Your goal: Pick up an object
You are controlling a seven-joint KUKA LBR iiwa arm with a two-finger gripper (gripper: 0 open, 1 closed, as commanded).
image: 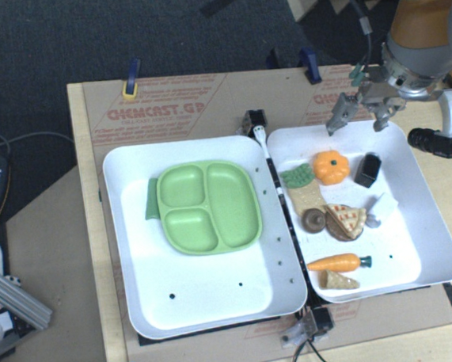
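Over the far edge of the right bin, the gripper is hanging with its two fingers spread apart and nothing between them, the grey arm with its orange band reaching in from the right. Below it, inside that bin, several items are lying: an orange toy pumpkin is sitting near the far end, a green textured piece is resting just to its left, and a small black block is lying just to its right. Nearer the middle, a brown round piece is sitting beside a wedge-shaped slice, touching or nearly so. Toward the near end, a toy carrot is lying crosswise, with a pale tan piece just below it. Beside this, the left bin is holding a green divided plate with three compartments.
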